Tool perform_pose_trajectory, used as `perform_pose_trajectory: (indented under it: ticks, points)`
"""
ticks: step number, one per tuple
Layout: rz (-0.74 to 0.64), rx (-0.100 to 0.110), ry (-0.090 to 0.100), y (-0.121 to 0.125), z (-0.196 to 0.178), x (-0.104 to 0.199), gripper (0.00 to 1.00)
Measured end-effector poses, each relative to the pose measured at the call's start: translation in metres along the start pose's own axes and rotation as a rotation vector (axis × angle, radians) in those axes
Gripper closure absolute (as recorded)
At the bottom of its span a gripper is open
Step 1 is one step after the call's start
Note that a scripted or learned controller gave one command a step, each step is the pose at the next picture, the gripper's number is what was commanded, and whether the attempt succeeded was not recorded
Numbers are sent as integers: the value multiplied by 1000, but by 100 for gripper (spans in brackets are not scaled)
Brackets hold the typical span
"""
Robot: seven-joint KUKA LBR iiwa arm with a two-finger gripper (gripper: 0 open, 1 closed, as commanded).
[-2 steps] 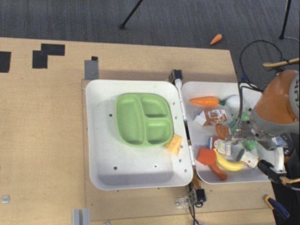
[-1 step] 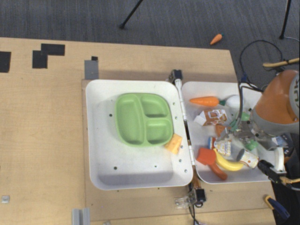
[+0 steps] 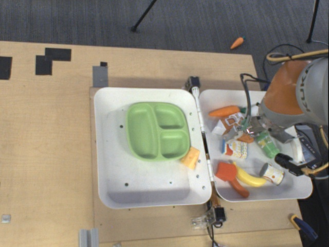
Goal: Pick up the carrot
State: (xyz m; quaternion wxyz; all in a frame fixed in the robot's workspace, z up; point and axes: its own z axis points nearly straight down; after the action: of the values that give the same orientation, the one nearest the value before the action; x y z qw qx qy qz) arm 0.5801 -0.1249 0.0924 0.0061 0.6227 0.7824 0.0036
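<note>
Two shallow white bins side by side on a tan wooden bench. Carrot (image 3: 224, 111) lies in the right bin (image 3: 303, 190), near its upper left corner: orange, tapered, smooth, thick end toward the right. Gripper (image 3: 248, 129) sits just below and right of the carrot, close to it but apart from it, buried in clutter; cannot tell its finger state. Arm (image 3: 290, 94) comes in from the right, grey shell with orange band. Around the gripper: a small white carton (image 3: 236, 148) with print, a green glossy piece (image 3: 268, 147), a curved yellow banana (image 3: 250, 179), a red-orange pepper-like piece (image 3: 226, 171). Left bin (image 3: 110, 189) holds a matte green three-compartment plate (image 3: 157, 130) with rounded corners and a yellow cheese wedge (image 3: 191, 158) touching its lower right edge. Another small orange object (image 3: 236, 43) lies on the grey carpet beyond the bench.
</note>
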Motion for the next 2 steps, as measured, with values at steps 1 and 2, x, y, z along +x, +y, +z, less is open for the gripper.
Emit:
perform_pose_trajectory:
  ticks: [1,2]
  points:
    - [74,10,4,64,-3,3,0]
    - [-61,8,3,-15,6,9,0]
